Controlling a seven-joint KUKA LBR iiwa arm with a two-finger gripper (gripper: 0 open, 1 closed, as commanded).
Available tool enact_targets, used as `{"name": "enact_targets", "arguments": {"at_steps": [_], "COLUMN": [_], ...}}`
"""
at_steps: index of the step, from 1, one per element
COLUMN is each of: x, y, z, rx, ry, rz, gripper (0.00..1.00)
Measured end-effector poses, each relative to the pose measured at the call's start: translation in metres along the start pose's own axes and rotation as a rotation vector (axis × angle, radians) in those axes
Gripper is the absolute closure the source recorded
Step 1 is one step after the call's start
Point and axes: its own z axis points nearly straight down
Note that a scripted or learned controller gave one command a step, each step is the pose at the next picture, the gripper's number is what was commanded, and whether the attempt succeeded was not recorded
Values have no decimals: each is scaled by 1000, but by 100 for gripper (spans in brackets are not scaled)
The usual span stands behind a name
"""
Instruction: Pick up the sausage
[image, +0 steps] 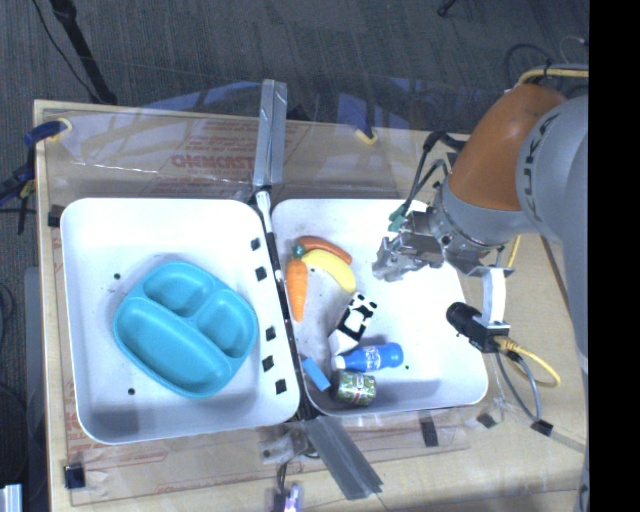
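A: Left shallow white bin (90, 300): we log one sky-blue three-compartment plastic plate (186, 325). Right shallow white bin (440, 370)?

B: We note the reddish-brown curved sausage (322, 245) at its back left, touching a yellow banana (331, 266); beside them an orange carrot (297, 287), a blue bottle (371, 357) and a dark can (354, 388).

A: Metal two-finger gripper (396, 258)?

B: Over the right bin, near the sausage. Too blurred; we cannot tell whether it is parted or closed.

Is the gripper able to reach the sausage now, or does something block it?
Probably yes. The sausage lies uncovered at the right bin's back, the banana touching its front; the gripper hangs over the same bin, open floor between them.
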Motion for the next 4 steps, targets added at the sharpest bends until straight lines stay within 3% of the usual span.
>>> {"name": "enact_targets", "arguments": {"at_steps": [4], "x": [4], "y": [2], "z": [-37], "rx": [10], "ry": [-1], "rz": [-33], "gripper": [100]}}
